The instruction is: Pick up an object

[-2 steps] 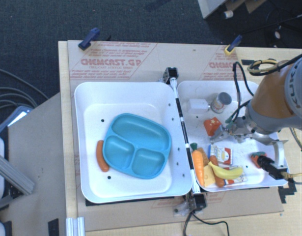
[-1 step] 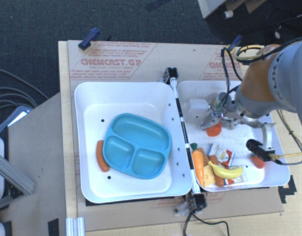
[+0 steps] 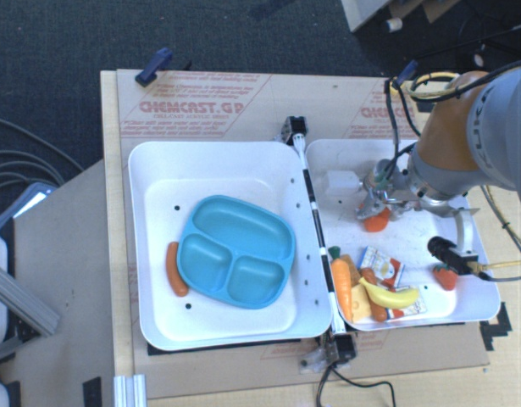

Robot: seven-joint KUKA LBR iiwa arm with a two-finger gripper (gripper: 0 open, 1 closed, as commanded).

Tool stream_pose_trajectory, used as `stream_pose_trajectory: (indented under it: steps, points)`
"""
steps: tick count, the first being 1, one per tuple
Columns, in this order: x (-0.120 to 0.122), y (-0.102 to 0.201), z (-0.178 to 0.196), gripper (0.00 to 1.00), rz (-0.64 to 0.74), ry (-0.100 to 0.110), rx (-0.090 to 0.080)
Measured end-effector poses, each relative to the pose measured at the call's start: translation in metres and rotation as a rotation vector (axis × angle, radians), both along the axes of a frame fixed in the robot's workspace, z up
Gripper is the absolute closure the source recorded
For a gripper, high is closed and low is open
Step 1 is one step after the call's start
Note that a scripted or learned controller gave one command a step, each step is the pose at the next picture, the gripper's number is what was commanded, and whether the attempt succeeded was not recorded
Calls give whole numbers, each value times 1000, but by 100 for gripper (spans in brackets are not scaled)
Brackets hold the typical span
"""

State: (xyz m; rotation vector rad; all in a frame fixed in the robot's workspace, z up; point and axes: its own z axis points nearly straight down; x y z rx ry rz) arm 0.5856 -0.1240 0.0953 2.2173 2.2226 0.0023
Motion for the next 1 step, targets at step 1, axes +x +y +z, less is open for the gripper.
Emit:
stream_pose_trajectory:
  steps: [1]
  points:
    - [-20, 48, 104, 100, -1, 2, 1]
